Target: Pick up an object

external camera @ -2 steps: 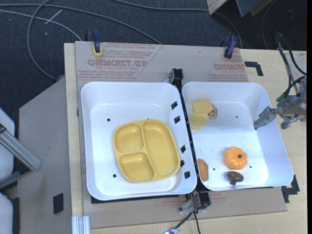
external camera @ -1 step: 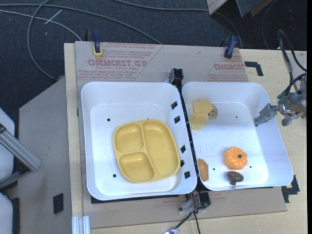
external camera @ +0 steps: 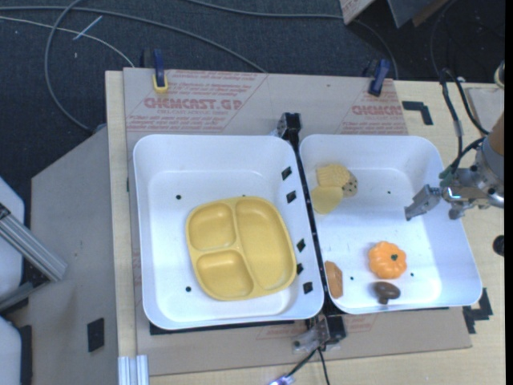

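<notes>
I take the small orange pumpkin as the likeliest thing to lift: it sits upright in the right bin, below and a little to the left of the gripper, with bare white floor between them. The gripper hangs over the right side of that bin with nothing between its fingers; whether they are spread or closed I cannot tell from this slant. Just below the pumpkin lies a small brown piece, nearly touching it, so I judge the approach should come straight down with the fingers straddling the pumpkin's left and right flanks, not above and below, or the brown piece may get nudged or pinched along with it. Farther left of the fingers, against the divider, sit an orange-brown bit and, higher up, a pale yellow cheese wedge; both are well apart from the pumpkin and should not interfere. Beyond the divider the left bin holds a yellow sectioned plate. The board under the bins carries red printing; I read roughly "CHEMCAST GP" at upper left, repeated fainter at upper right, the smaller lines illegible.
</notes>
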Motion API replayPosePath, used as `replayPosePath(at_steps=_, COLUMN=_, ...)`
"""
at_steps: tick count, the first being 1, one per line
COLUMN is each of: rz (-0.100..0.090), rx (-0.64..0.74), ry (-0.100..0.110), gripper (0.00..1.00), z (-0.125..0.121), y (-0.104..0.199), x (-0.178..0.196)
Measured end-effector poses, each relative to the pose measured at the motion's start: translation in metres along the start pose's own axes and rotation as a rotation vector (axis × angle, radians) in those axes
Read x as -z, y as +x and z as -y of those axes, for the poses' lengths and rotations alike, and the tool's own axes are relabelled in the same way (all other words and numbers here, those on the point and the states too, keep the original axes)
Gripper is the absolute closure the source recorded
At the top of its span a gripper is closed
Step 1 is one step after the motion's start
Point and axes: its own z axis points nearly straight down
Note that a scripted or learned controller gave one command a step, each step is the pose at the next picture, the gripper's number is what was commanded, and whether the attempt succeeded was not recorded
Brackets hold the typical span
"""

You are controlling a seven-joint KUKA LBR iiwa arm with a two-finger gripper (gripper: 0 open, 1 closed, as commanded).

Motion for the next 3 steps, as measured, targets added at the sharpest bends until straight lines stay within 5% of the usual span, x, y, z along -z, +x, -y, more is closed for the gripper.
replayPosePath(at_steps=2, rz=0.000, rx=0.000, ry=0.000, gripper=0.00, z=0.002, y=-0.002, x=-0.084)
replayPosePath(at_steps=3, rz=0.001, rx=0.000, ry=-0.005, gripper=1.00, z=0.001, y=-0.002, x=-0.071)
